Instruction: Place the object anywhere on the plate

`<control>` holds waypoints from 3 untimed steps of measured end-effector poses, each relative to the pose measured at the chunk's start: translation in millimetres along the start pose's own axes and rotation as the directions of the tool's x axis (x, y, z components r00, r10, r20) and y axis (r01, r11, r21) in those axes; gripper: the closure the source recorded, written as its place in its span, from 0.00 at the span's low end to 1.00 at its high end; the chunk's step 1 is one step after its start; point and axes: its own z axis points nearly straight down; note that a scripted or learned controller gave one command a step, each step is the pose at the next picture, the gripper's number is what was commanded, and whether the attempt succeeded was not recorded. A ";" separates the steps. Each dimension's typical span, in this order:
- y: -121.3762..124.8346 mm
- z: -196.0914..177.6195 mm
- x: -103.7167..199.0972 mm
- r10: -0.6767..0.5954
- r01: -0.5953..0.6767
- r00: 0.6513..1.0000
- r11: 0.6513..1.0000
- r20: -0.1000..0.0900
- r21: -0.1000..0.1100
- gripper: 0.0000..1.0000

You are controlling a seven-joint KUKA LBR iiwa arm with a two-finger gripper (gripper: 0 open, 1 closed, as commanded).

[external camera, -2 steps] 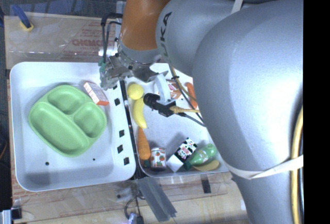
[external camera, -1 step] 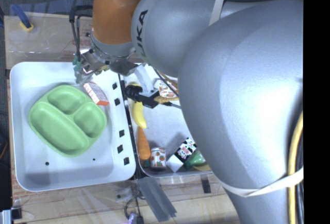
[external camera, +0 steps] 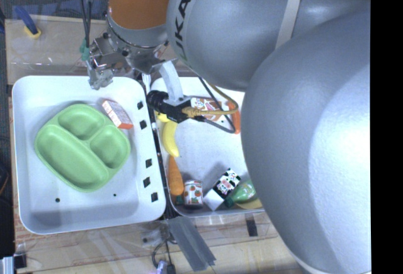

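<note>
The small orange carton (external camera: 117, 114) rests on the green divided plate (external camera: 82, 147) at its upper right rim. The hand (external camera: 99, 74) hovers above the plate's far side, released; placement appears complete.

You see two white bins: the left bin (external camera: 25, 140) carries one green plate (external camera: 82, 145) and one small carton (external camera: 117, 114); the right bin (external camera: 208, 153) one banana (external camera: 169, 135), one carrot (external camera: 175, 179), and perhaps four partly hidden packets.
</note>
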 end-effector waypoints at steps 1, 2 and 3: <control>-59.8 124.7 47.3 0.135 -0.135 0.991 0.991 0.001 0.007 1.00; -60.1 78.4 55.4 -0.306 0.306 0.952 0.952 0.001 -0.001 1.00; -43.1 82.1 49.1 -0.568 0.568 0.823 0.823 0.001 -0.001 1.00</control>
